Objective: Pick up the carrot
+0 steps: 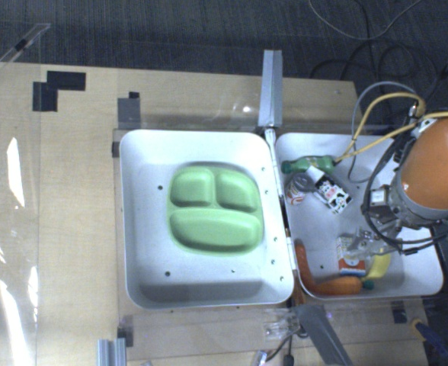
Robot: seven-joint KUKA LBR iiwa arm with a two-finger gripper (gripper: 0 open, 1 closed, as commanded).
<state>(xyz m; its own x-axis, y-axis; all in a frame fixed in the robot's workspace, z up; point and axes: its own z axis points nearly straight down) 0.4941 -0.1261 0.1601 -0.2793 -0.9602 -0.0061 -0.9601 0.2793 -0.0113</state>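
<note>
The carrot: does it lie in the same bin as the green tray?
No. The carrot lies in the right bin, while the green tray sits in the left bin.

A robotics lab: a wooden table (72, 227) with two white bins (144, 280) bolted between metal brackets (272, 90), loose cables (361, 14) trailing over grey carpet (171, 21).

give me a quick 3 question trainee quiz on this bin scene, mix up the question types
1. True or false: the green tray sits in the right bin.
2. Which bin holds the carrot? A) left B) right
3. Fill in: the carrot lies along the right bin's ____ edge.

Key:
1. False; it is in the left bin.
2. B, below the gripper, near a yellow item.
3. Near (bottom in the view).
</note>
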